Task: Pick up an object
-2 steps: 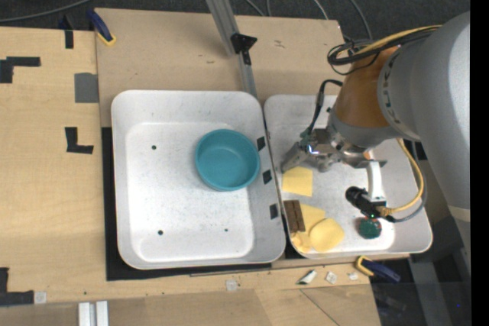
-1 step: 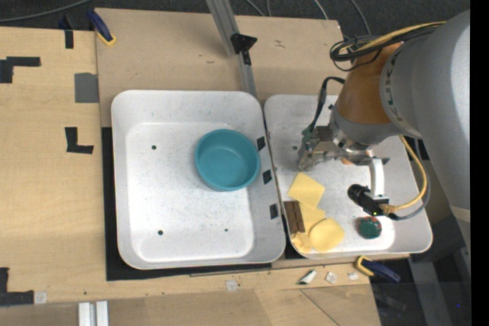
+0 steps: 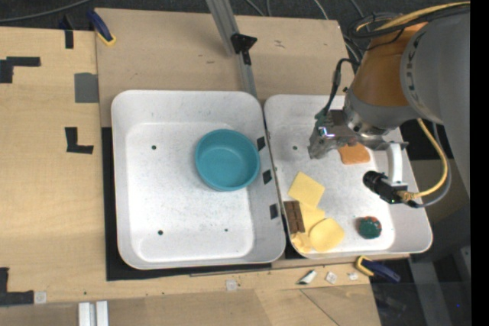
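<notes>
The gripper (image 3: 321, 143) hangs over the upper middle of the right bin (image 3: 284, 118), its dark fingers pointing down at bare bin floor. An orange flat piece (image 3: 355, 156) lies just right of it, partly under the wrist. Below it sits a pale yellow square piece (image 3: 306, 188), then a yellow round piece (image 3: 327, 234) near the front. A brown bar (image 3: 295, 217) lies along the bin's left wall. A small dark green and red object (image 3: 370, 227) rests at the front right. A teal bowl (image 3: 226, 159) stands in the left bin (image 3: 137, 187).
The grey arm with its orange band (image 3: 386, 76) reaches in from the right, above the right bin's far right part. A black fitting (image 3: 384, 187) with a yellow cable sits on the right rim. A metal pole (image 3: 221, 11) slants at the back.
</notes>
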Robot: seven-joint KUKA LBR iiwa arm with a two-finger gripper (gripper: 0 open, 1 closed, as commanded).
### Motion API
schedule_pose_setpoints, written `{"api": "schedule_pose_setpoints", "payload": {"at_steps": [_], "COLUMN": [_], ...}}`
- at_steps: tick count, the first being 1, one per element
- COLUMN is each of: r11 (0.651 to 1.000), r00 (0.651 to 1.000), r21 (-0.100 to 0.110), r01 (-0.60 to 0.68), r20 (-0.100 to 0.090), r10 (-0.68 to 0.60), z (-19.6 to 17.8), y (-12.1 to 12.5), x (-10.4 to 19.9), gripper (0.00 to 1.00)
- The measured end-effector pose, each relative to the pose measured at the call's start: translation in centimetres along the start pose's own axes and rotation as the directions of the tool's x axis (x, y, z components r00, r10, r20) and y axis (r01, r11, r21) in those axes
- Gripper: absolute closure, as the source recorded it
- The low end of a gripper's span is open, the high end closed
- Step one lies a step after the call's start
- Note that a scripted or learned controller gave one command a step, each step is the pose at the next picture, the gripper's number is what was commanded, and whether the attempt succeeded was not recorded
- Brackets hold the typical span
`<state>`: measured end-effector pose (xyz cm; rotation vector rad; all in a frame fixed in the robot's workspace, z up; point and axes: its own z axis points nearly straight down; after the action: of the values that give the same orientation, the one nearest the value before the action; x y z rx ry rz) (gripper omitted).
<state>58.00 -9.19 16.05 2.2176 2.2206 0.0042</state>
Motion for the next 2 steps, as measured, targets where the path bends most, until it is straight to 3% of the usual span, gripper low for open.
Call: {"api": "schedule_pose_setpoints", "payload": {"at_steps": [1, 2], "r11": [1.000, 1.000], "r00": [1.000, 1.000], "r21": [0.004, 0.003], "r01": [0.000, 0.000], "r20": [0.000, -0.001], "r10": [0.000, 0.000], "z": [-5.3, -7.1], "y": [0.3, 0.4], "x": [0.9, 1.0], "gripper": [1.00, 1.00]}}
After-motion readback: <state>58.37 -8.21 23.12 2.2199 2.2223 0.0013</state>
